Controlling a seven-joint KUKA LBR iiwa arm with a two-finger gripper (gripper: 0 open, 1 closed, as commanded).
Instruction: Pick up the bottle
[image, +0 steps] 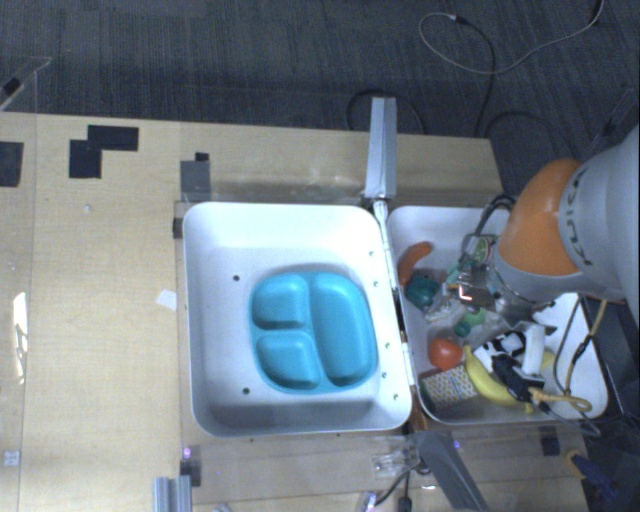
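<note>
I have the gripper (470, 300) low in the crowded right bin (440, 222) hunting the bottle among the clutter, though I cannot tell its grip.

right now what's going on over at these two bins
A grey KUKA arm with an orange band reaches in from the right and is down over the right bin, which holds a clutter of small things: a banana, a red tomato-like ball, an orange-brown sausage shape and a teal item. Its gripper sits among them, and nothing can be seen held. The left bin holds a blue divided plate. I can't pick out the bottle with certainty.
</note>
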